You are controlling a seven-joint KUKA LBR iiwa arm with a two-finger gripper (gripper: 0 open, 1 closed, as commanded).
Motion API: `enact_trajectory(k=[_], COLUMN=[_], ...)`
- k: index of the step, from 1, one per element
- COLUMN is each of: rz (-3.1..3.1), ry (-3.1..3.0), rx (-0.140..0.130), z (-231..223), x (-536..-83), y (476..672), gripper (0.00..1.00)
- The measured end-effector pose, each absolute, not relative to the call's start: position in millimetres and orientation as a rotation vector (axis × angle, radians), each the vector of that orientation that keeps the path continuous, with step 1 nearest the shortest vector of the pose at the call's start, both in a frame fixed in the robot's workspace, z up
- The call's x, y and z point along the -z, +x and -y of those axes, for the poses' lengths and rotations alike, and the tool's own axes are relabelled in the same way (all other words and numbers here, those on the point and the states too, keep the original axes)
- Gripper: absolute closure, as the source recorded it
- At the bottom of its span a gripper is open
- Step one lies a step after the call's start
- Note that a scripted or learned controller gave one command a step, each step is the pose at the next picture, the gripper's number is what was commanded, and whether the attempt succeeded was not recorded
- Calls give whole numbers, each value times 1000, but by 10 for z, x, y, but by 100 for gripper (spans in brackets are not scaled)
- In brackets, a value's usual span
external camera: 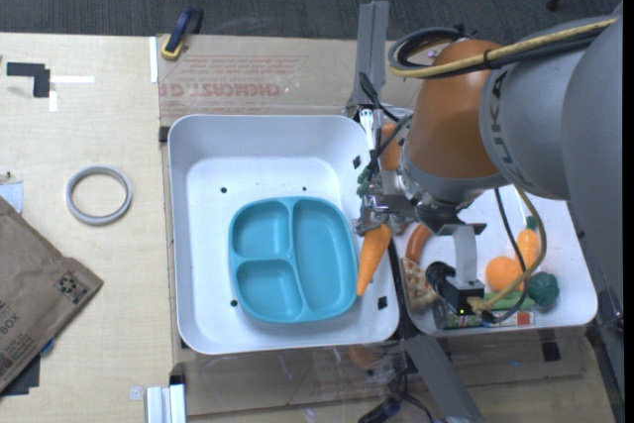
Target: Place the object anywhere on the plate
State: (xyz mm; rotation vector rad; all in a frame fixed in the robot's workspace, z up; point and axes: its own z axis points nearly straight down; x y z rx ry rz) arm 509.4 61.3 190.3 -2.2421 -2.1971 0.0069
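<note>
Orange carrot point(371, 257), apparently pinched by the gripper point(376, 218), hangs over the teal plate point(293, 259) at its right rim.

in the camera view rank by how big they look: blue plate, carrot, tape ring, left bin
1. left bin
2. blue plate
3. carrot and tape ring: look alike in size, not ranked.

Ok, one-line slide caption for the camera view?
Gripper carries a carrot over the blue plate's right rim.

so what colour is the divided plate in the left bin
Light blue, a turquoise shade; the plate shows plainly in the camera view.
</note>
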Motion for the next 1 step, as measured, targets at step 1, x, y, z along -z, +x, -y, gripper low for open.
enact_trajectory(k=[1], rz=[2196], ry=[-2243], rx=[-6], z=[-609], x=[-1904], y=[5095], gripper=[0])
